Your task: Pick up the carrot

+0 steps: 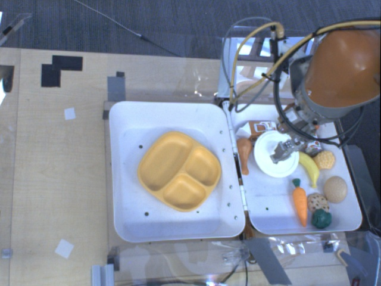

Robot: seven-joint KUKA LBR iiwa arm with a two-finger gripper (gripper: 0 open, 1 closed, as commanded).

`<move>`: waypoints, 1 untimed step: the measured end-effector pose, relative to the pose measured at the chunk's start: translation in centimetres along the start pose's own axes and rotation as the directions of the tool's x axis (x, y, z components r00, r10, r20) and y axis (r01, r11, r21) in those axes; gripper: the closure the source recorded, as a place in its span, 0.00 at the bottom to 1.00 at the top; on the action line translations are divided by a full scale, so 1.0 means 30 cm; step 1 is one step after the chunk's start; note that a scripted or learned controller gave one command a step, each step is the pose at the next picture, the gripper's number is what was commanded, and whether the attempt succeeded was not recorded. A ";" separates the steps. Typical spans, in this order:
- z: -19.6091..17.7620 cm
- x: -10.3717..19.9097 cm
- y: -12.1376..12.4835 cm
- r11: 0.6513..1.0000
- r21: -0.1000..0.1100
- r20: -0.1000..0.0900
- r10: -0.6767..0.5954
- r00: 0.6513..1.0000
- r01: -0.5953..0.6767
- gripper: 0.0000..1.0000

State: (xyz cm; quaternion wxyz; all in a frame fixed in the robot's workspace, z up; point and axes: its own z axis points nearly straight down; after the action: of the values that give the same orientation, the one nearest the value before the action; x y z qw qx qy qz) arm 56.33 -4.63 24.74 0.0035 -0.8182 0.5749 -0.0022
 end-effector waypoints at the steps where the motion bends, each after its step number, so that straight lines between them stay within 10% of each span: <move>1: 0.171 0.102 0.259 1.000 -0.008 0.001 -0.010 1.000 0.010 1.00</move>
State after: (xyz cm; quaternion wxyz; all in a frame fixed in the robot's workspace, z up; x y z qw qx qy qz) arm 50.09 -10.14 19.55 0.0005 -0.8210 0.5709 0.0006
